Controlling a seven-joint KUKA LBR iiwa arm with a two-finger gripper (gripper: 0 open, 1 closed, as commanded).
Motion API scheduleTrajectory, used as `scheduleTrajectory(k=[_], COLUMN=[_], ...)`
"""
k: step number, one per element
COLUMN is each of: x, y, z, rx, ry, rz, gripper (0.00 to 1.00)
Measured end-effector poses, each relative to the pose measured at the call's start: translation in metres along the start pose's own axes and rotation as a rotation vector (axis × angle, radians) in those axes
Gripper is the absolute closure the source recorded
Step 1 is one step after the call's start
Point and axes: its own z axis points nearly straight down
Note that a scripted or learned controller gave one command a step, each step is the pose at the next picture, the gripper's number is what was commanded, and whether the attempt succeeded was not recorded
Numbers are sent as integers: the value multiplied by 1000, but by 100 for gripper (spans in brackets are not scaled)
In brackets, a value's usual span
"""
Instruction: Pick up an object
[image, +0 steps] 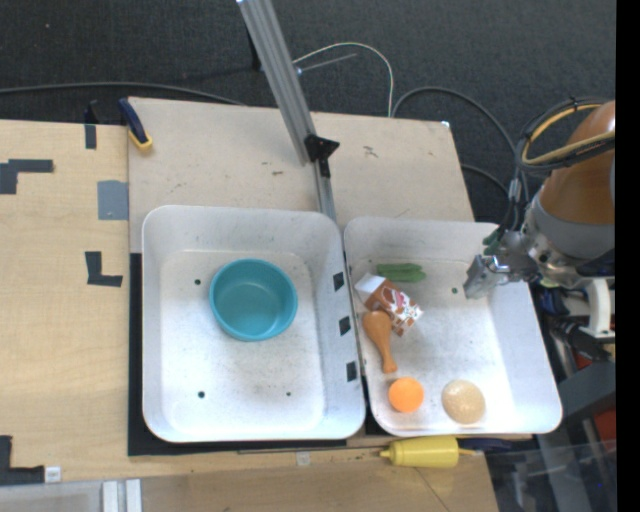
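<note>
Yellow bottle (425, 452) lies on the bench below the right bin (520, 340), which holds an orange ball (406, 395), a chicken leg (379, 335) and a packet (396, 305) with unreadable print. Gripper (478, 278) hangs over that bin's right side, holding nothing.

A robotics lab test station: a plywood desk (230, 150) carries two shallow white bins (160, 300) set side by side, each holding toy props rather than real goods. A grey industrial arm with an orange band (585, 165) reaches in at the right bin's far side, black cables (430, 100) looping across dark carpet (450, 50) behind it. A slanted metal mast (285, 75) rises behind the bins, and strips of dark tape (30, 172) mark the pale board left of them.
</note>
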Motion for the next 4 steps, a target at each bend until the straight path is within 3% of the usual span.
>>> scheduleTrajectory(k=[1, 4], x=[0, 178], y=[1, 41], z=[-53, -36], rx=[0, 6], ry=[-1, 2], rz=[0, -5], gripper=[100, 100])
